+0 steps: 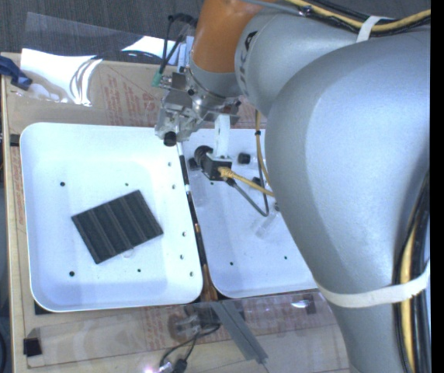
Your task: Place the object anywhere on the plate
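Nearest the camera, bare bench (129, 332) wood runs along the bins' near edges, with a small metal fitting (187, 322) and cable by the gap between them. Left bin (43, 208): a dark ribbed rectangular plate (117, 225) lies flat, set at a slant, roughly mid-floor, nearer the near edge than the far one. No object rests on it. Right bin (241, 263): largely covered by the grey arm (346, 146); its visible floor shows a faint translucent item (262, 228) that cannot be identified. Farther back, the gripper (177, 127) hangs over the far end of the divide between the bins. Finger state: cannot tell. Beyond, at the bench's far-left corner, white sheets (51, 72).
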Action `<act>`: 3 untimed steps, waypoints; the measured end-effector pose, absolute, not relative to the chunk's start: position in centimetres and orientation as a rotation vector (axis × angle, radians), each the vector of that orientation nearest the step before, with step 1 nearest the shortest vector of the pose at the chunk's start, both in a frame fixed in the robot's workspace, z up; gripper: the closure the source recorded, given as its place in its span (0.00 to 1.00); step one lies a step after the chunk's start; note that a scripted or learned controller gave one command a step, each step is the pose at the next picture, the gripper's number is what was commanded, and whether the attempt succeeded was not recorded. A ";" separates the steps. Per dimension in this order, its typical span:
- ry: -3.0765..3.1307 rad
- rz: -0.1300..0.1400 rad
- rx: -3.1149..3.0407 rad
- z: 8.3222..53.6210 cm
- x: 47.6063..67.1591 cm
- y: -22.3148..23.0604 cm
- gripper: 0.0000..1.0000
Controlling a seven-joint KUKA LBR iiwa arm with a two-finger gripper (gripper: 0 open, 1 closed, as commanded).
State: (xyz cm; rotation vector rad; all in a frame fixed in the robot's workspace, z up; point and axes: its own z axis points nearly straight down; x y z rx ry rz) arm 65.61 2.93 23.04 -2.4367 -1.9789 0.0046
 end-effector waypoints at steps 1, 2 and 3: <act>-2.036 0.011 -2.388 19.0 57.3 -1.0 1.00; -2.007 0.003 -2.414 24.3 56.5 3.5 1.00; -2.227 0.008 -2.211 23.6 51.4 18.5 1.00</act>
